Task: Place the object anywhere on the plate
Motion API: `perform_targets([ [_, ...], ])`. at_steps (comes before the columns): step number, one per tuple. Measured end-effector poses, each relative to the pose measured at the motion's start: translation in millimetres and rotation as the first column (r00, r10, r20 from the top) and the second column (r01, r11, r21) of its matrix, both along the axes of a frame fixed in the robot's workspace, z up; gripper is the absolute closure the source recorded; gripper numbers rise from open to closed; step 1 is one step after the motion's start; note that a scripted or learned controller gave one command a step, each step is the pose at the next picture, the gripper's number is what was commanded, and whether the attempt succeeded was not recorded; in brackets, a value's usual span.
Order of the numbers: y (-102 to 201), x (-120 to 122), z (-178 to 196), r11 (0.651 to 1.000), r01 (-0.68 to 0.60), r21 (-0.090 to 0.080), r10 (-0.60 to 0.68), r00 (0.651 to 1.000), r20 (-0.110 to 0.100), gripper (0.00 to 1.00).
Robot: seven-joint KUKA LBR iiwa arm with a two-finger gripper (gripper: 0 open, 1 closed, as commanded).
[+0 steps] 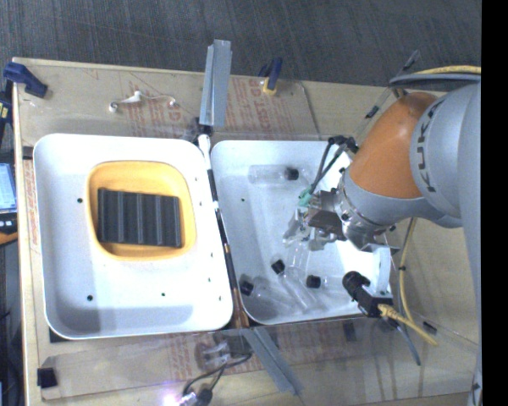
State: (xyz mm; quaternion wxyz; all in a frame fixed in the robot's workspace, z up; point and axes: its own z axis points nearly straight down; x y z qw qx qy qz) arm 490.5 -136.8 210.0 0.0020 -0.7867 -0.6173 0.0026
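The left bin (59,227) is smooth white plastic with round corners. In it lies the plate (140,210), yellow at the rim, with a dark ribbed middle. The right bin (237,176) holds see-through bottles (271,174) with small black caps, hard to see on the white. The gripper (303,231) is down among them. I cannot tell how its fingers stand.

Partial letters "KUK" on grey arm (440,155).
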Motion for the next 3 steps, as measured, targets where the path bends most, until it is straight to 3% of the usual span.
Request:
perform_targets([
  [1, 69.0, 38.0, 61.9, 0.995, -0.095, 0.002, 0.095, 0.995, 0.003, 1.00],
  [2, 154.8, 78.1, 7.7, 0.994, -0.110, 0.001, 0.110, 0.994, -0.001, 1.00],
  [3, 154.5, 78.2, 8.0, 0.994, -0.110, 0.001, 0.110, 0.994, -0.001, 0.00],
])
